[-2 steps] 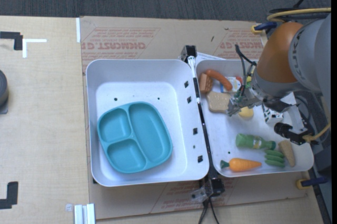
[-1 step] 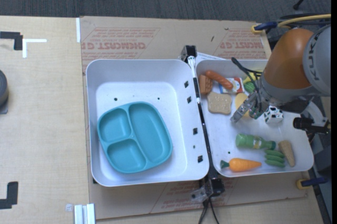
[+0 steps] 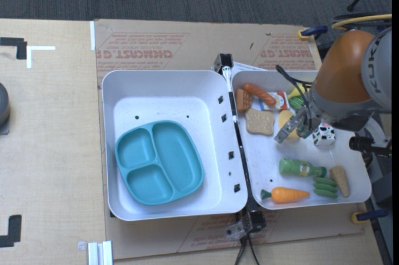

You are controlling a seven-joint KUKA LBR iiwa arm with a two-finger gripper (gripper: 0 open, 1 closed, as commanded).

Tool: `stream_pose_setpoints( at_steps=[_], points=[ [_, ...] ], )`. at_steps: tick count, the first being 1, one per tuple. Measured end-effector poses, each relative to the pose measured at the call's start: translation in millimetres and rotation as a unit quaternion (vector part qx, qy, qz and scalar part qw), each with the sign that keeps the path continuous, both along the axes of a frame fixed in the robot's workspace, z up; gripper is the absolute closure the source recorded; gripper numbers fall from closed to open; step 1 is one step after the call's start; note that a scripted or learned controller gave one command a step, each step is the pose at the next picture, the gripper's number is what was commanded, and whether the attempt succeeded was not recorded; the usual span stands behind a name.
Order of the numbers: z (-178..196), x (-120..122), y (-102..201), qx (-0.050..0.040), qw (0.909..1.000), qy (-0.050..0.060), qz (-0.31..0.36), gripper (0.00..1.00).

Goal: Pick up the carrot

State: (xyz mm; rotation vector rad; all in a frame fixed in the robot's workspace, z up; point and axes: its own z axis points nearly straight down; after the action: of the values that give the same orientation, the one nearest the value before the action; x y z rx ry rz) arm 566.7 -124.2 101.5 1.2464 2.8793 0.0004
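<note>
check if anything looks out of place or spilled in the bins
Nothing stands out. The carrot lies intact on the right bin's floor among other toy foods, the blue divided plate sits flat in the left bin, and nothing has spilled onto the bench.

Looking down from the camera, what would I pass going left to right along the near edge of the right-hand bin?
Carrot → green bottle → green beans → tan cone-shaped piece. The bottle lies a little farther back than the others.
</note>
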Motion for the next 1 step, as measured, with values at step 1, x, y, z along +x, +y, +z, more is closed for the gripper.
stream_pose_setpoints(
  at_steps=[1],
  points=[
    [90.1,-12.3,59.9,0.0002,0.9862,0.001,-0.165,1.00]
  ],
)
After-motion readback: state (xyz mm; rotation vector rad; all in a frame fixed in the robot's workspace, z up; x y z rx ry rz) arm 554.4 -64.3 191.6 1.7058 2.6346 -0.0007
